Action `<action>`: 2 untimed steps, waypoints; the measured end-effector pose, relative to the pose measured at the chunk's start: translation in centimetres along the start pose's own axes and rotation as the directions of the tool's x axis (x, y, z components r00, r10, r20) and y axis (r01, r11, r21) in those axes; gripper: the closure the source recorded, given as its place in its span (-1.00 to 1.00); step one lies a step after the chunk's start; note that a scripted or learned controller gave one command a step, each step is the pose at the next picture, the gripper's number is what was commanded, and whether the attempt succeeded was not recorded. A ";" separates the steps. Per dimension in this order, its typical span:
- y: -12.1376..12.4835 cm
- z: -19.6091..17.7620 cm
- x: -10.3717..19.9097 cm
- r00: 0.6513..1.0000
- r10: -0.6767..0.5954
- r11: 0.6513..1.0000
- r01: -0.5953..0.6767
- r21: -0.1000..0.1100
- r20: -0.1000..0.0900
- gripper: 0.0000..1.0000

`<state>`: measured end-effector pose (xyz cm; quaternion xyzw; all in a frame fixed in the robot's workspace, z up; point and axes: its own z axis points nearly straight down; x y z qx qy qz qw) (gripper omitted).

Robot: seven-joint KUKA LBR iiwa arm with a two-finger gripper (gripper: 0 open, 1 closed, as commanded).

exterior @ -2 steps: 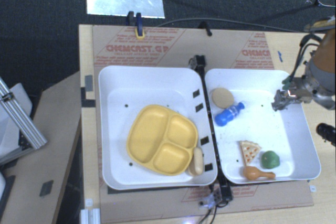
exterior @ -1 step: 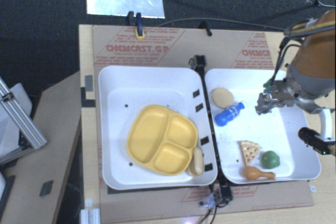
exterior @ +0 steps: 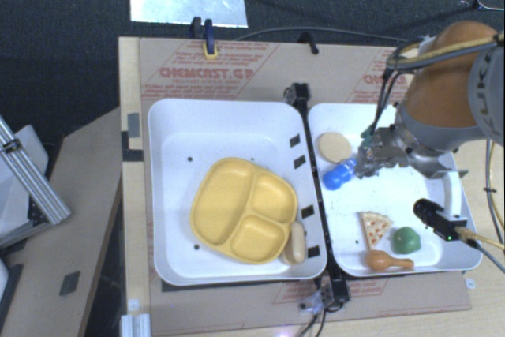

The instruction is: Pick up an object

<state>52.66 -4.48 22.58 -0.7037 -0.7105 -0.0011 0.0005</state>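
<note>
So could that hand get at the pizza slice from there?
Probably yes. The pizza slice lies uncovered in the right bin, just below the hand, with nothing between them; the green ball sits beside it.

The arm (exterior: 454,102) is a bulky grey body with a rounded orange band (glossy, catching light), thin cables looping over it, and dark metal hardware at its wrist.

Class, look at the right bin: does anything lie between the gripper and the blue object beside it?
Nothing visible does. The gripper sits right at the blue object, at its right end. The tan disc lies just above it, off to the side.
</note>
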 end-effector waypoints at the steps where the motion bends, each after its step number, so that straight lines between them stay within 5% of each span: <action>1: -1.3 -0.1 5.3 1.000 0.000 1.000 0.000 0.001 0.000 1.00; 2: -1.5 0.9 11.2 1.000 -0.001 1.000 0.001 0.001 0.000 1.00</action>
